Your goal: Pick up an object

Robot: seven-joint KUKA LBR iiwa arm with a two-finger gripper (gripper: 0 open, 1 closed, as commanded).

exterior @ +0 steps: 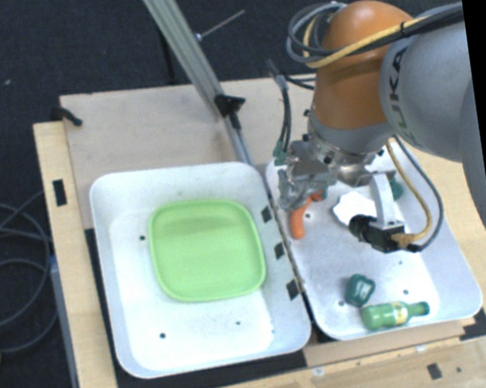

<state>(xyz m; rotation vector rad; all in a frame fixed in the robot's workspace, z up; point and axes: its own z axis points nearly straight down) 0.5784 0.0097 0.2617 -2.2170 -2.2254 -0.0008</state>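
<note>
My gripper (299, 188) hangs low over the far left part of the right bin (448, 249), under the orange wrist band. An orange carrot-like object (298, 223) lies just below it, against the bin's left wall; whether they touch I cannot tell. A white object (351, 208) lies to the right of the gripper, partly under the arm. Toward the bin's front sit a small teal object (359, 288) and a green bottle (392, 312) lying on its side.
The left bin (125, 250) holds a light green square plate (207, 248). A slanted metal post (192, 57) rises behind the bins. Cables and a black connector (376, 233) hang from the arm over the right bin.
</note>
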